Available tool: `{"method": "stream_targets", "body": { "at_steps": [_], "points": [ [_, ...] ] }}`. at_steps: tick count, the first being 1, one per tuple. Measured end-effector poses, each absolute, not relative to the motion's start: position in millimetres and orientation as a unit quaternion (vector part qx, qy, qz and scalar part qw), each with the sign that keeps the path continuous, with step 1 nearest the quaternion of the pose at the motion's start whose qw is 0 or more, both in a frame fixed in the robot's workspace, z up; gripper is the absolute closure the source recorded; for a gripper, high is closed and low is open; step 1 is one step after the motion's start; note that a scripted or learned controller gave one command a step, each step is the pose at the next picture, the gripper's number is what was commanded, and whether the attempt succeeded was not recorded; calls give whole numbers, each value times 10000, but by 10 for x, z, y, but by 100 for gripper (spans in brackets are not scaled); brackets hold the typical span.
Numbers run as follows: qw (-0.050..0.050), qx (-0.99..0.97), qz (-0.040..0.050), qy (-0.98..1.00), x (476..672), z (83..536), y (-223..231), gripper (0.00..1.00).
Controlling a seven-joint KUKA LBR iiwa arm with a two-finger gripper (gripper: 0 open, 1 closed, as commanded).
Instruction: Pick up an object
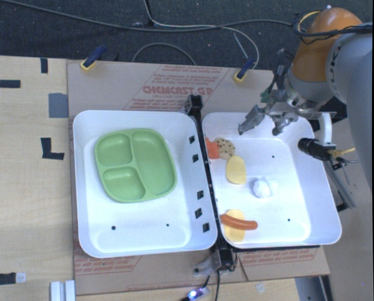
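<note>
My gripper (262, 125) hangs over the far edge of the right bin (300, 187), open, with nothing between its two dark fingers. Below it in that bin lie a speckled brown cookie (224, 147) with a small orange-red piece (211, 149) at its left, a pale yellow oval (236, 169), a small white lump (261, 187), and a hot dog (238, 222) on a yellow bun near the front edge. All of them rest on the bin floor, apart from the gripper.
The left bin (86, 187) holds a green divided plate (135, 164). A black divider with clips (201, 168) runs between the bins. Cables and blue-yellow clamps (245, 73) lie beyond the bins on the cardboard.
</note>
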State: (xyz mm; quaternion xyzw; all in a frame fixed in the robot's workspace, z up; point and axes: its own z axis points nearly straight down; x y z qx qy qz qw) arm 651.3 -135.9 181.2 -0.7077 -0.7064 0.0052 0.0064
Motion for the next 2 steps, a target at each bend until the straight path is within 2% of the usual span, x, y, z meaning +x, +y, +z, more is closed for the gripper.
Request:
{"method": "stream_targets", "body": {
  "at_steps": [1, 2],
  "points": [
    [6, -7066, 5, -7077, 6545, 1913, -1353, 0],
    [3, -7063, 14, -7079, 6637, 1350, -1356, 0]
  ]
}}
